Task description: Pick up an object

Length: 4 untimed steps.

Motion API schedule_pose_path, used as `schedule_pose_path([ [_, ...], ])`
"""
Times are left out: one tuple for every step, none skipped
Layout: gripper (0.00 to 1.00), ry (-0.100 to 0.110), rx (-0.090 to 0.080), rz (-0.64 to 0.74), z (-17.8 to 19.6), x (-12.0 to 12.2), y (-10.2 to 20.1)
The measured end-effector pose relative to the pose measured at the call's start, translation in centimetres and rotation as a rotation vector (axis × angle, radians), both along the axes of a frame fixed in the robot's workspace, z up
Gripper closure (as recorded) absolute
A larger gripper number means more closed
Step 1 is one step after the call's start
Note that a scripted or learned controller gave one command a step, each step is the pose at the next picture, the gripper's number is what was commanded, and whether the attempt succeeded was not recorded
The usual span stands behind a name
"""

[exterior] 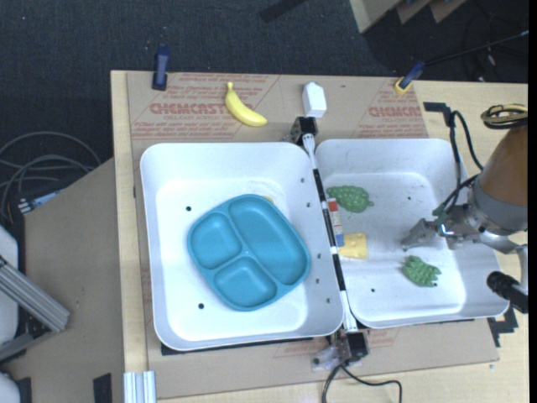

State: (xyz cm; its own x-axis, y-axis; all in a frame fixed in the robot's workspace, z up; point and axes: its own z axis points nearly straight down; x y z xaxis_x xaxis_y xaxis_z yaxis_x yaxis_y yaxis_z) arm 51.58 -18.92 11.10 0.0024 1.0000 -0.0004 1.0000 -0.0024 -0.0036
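- White plastic forms both shallow bins; the left bin [168,309] and the right bin [394,309] sit side by side on the bench [126,225], their inner rims touching along a centre seam.
- Left bin contents: one blue divided tray [246,250] with three compartments, lying flat near the bin's middle.
- Right bin, nearest item: a green leafy toy [420,271], lying flat near the front right of the floor.
- Right bin, next item: a yellow block [354,246], resting just beside the centre seam.
- Gripper [422,232]: positioned above the right bin floor, just above the nearer green leafy toy and apart from it. The fingers stand spread, with nothing between them.
- Arm [508,183]: enters from the right edge, orange band visible above the wrist.
- Right bin, far item: a second green leafy toy [350,198], near the centre seam toward the back.
- Bench, beyond the bins: a yellow banana [243,107] lies on the printed cardboard, well apart from both bins.
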Motion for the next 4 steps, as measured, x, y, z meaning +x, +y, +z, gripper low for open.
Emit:
schedule_pose_path([
  [0.0,-0.001,0.002,0.002,-2.7,-3.7,3.6],
  [0.0,-0.007,-0.002,0.001,7.9,-0.9,-2.8],
  [0.0,0.0,0.002,0.003,-2.1,-3.8,2.9],
  [0.0,-0.005,0.006,0.007,-1.8,5.9,-3.1],
])
